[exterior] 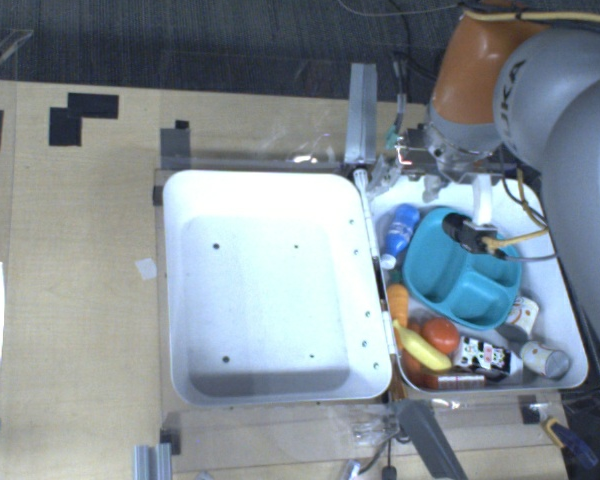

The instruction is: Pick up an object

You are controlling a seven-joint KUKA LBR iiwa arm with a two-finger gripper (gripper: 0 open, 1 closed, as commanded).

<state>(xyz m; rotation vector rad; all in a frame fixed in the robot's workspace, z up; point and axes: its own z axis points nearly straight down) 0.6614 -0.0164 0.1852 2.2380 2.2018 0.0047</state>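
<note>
- pincer [448,173] hangs over far end of right bin [572,313], just above blue bowl [460,283]; released or clenched: cannot tell
- bowl hemmed in; blue bottle [398,230] at its left; banana [420,348] and red ball [440,332] in front
- black-and-white box [482,356] beside banana; print too small to read

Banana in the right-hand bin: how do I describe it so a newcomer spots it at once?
Find the white bin on the view's right, the one holding the big teal bowl. Below that bowl, near the bin's left wall, lies the banana: bright yellow, long and curved, unlike the round red fruit beside it.
</note>
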